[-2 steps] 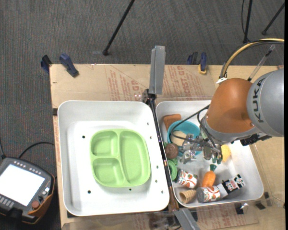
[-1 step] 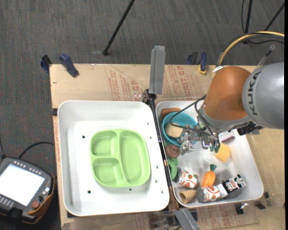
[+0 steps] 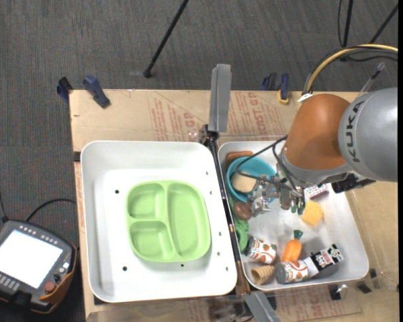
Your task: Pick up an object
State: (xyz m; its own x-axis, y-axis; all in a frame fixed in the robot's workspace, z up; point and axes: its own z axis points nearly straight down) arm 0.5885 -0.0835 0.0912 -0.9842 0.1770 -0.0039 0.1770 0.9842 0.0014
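Observation:
The right bin [image 3: 352, 227] holds several small toys. Among them are a blue bowl [image 3: 247, 170] with a tan piece in it, a brown lump [image 3: 242, 210], a yellow block [image 3: 313, 213], a carrot [image 3: 292, 249], two printed cans [image 3: 262, 250] [image 3: 292, 272], a cone [image 3: 262, 274] and a black-and-white carton [image 3: 326, 257]. My gripper [image 3: 274, 198] hangs low over the bin's upper middle. It is just right of the blue bowl and the brown lump, and left of the yellow block. I see nothing held in it.
The left bin [image 3: 104, 173] carries a green divided plate [image 3: 168, 220]. A green toy [image 3: 242, 235] lies against the right bin's left wall. A grey post [image 3: 220, 102] stands behind the divider. A tablet [image 3: 23, 257] sits on the floor at the lower left.

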